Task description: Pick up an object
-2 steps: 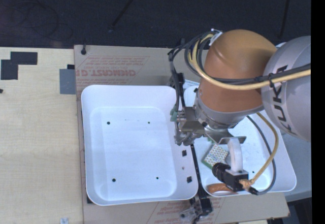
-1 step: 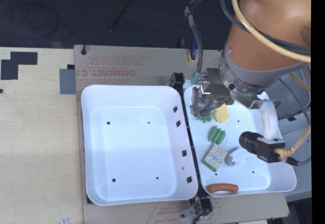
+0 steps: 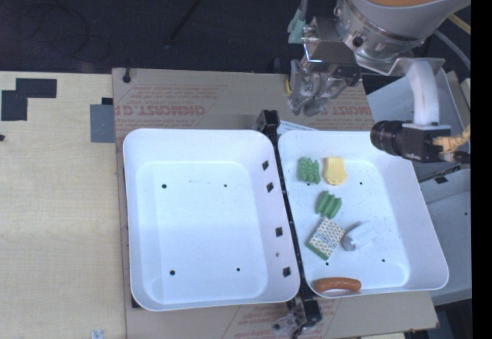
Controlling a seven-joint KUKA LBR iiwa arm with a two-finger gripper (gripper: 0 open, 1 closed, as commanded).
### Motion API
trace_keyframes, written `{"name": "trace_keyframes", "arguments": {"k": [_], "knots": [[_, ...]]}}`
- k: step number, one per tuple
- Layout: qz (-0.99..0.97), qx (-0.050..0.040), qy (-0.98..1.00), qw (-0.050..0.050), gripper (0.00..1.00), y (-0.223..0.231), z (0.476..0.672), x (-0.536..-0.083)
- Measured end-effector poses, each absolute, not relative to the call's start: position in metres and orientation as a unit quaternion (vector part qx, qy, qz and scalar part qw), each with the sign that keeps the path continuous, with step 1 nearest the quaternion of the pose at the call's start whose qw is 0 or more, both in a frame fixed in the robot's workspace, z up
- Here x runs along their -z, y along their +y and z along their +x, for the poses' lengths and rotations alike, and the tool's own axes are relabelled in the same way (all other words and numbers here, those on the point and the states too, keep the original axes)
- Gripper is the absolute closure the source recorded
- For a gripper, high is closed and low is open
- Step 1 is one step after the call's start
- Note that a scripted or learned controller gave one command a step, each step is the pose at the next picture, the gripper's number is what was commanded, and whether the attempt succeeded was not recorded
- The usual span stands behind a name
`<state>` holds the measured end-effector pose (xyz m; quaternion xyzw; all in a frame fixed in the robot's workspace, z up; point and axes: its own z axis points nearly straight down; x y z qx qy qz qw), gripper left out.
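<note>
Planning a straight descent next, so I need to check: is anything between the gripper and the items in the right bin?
Nothing visible. The gripper hangs above the right bin's far rim, and the green pieces, yellow piece and other items lie uncovered on the floor, apart from the walls.

Red mirrored print on cardboard sheet (image 3: 192,103); illegible.

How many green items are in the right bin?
2, plus a part-green one: one green piece beside the yellow piece, another just below, and a green-edged sponge lower still.
</note>
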<state>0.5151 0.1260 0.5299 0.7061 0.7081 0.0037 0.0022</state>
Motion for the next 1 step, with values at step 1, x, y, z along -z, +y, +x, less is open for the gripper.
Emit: {"name": "trace_keyframes", "arguments": {"k": [1], "knots": [[0.708,0.0055,0.706,-0.002,1.0,0.1037,0.6304,-0.4336]]}}
